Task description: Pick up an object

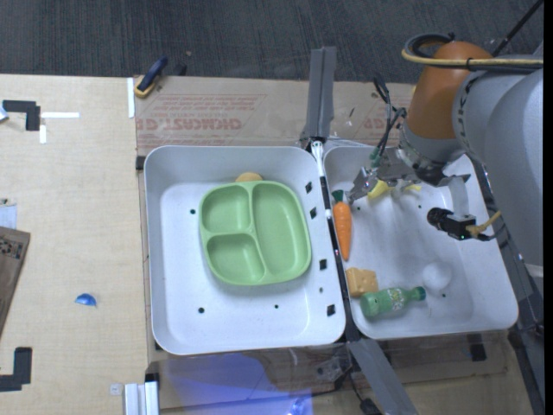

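The gripper (373,182) is hovering low in the right bin (484,314), closing on a small yellow object (378,188) (barely seated between the fingers); it risks slipping out during lifting.

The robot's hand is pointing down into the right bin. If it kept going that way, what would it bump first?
Probably the small yellow thing right by the hand, near the right bin's far left corner. Depth is hard to judge from above, so the hand might meet the bin floor beside it instead.
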